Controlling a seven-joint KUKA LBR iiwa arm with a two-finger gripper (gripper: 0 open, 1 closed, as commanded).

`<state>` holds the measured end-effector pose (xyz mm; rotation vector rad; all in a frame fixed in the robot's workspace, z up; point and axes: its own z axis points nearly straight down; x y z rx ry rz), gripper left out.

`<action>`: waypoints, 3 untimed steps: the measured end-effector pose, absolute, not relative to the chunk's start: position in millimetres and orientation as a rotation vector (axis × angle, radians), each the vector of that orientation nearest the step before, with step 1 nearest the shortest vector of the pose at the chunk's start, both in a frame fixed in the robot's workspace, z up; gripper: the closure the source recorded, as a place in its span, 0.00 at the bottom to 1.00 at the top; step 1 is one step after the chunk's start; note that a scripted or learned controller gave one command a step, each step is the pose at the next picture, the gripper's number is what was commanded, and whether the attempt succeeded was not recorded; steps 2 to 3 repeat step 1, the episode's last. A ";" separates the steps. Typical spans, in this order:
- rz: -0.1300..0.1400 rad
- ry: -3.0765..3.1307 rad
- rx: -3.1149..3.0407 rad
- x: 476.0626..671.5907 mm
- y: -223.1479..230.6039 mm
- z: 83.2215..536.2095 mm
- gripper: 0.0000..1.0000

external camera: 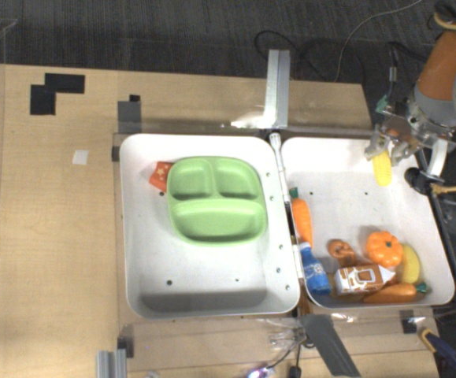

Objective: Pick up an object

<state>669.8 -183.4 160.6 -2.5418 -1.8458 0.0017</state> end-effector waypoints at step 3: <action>0.001 -1.578 -2.717 627.3 -181.9 229.4 1.00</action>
